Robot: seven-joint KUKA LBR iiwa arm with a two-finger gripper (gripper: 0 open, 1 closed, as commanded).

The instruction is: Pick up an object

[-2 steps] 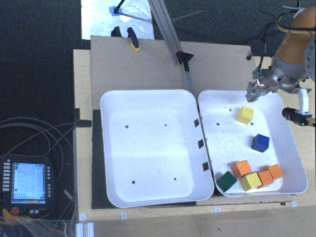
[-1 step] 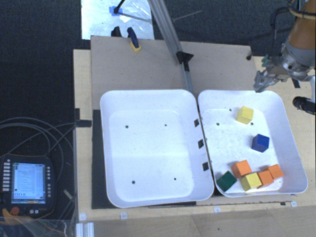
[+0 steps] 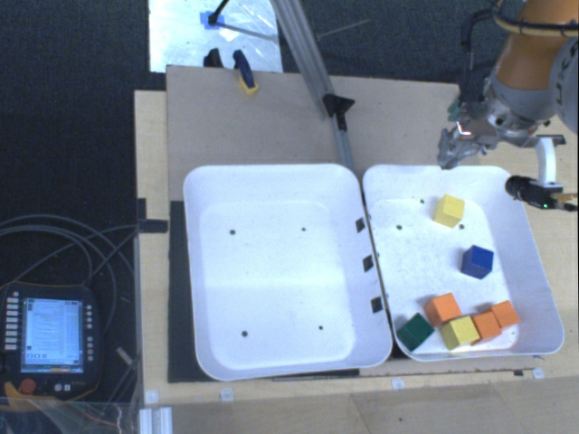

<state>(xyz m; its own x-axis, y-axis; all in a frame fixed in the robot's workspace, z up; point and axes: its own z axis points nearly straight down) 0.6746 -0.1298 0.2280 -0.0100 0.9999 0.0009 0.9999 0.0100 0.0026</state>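
The right bin [image 3: 523, 233] holds several blocks. A yellow block [image 3: 449, 211] lies near its far side and a blue block [image 3: 477, 261] sits mid-right. Along the near edge cluster a green block [image 3: 414, 331], an orange block [image 3: 442, 308], a second yellow block [image 3: 460, 332] and two smaller orange blocks [image 3: 495, 319]. My gripper [image 3: 451, 155] hangs over the far rim of the right bin, up and slightly left of the far yellow block. Nothing shows beneath it.
The left bin [image 3: 271, 269] lies beside the right one, with black clips [image 3: 368, 262] along the shared edge. A grey pole [image 3: 308, 52] slants across the back of the bench. A teach pendant [image 3: 45, 337] with cables lies at the far left.
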